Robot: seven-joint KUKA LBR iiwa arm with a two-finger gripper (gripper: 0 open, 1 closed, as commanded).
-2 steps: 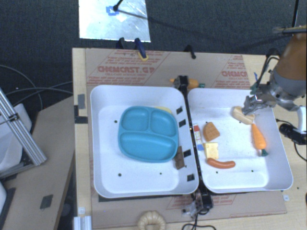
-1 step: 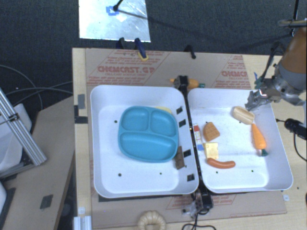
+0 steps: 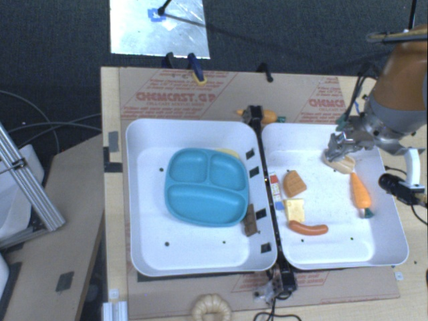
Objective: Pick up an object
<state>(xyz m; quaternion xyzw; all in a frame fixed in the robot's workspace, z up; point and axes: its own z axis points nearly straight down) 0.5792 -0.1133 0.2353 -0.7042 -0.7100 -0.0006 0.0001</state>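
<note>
The gripper (image 3: 338, 151) hovers over a beige piece (image 3: 345, 165); finger state unclear, so centre it before closing.

A single fixed camera looks down on the bench (image 3: 221, 85) from above, tilted at a slant rather than straight overhead, so the far edge of the bench sits toward the top of the frame and the near edge toward the bottom. It stands far enough back to take in both white bins whole: the left bin (image 3: 144, 199) and the right bin (image 3: 381, 239) lie side by side across the middle of the picture. Dark floor surrounds the bench at the top and left. The grey and orange arm (image 3: 401, 85) enters from the right edge, in the upper part of the frame.
</note>
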